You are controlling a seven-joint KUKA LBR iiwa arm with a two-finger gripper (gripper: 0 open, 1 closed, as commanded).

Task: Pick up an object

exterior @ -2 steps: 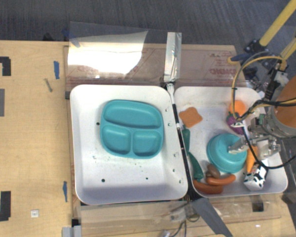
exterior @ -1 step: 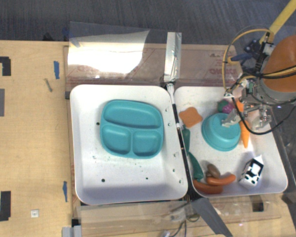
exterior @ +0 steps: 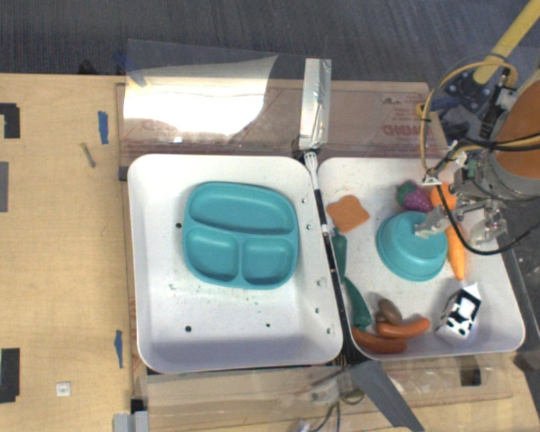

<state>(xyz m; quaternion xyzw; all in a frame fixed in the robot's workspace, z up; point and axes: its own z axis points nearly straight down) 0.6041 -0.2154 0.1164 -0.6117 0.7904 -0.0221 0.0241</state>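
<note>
The counter (exterior: 45, 241) carried two shallow white bins side by side. The left bin (exterior: 153, 322) held a teal divided plate (exterior: 241, 233) near its middle, with one long section toward 12 o'clock and two smaller ones toward 6 o'clock.

The right bin (exterior: 508, 318) held the loose things. A teal bowl (exterior: 412, 248) sat near its center. An orange square piece (exterior: 347, 211) lay at about 9 o'clock from the bowl, near the shared wall. A purple bunch of toy grapes (exterior: 415, 196) lay at 12 o'clock from the bowl, just beside its rim. An orange carrot (exterior: 455, 252) ran along the bowl's 3 o'clock side, touching or nearly touching it. At 5 o'clock from the bowl stood a small black-and-white carton (exterior: 460, 314). At 6 o'clock lay a sausage (exterior: 393, 329) with a brownish piece (exterior: 390, 310) just above it, and a dark green strip (exterior: 352, 297) ran along the bin's left wall.

The arm came in from 3 o'clock, its orange band at the frame's edge. The end effector (exterior: 436, 228) hung over the bowl's 2 o'clock rim, between the grapes and the carrot. Cables and metal fittings cluttered the wrist, so whether it was open or closed could not be told, and nothing could be seen gripped in it.
</note>
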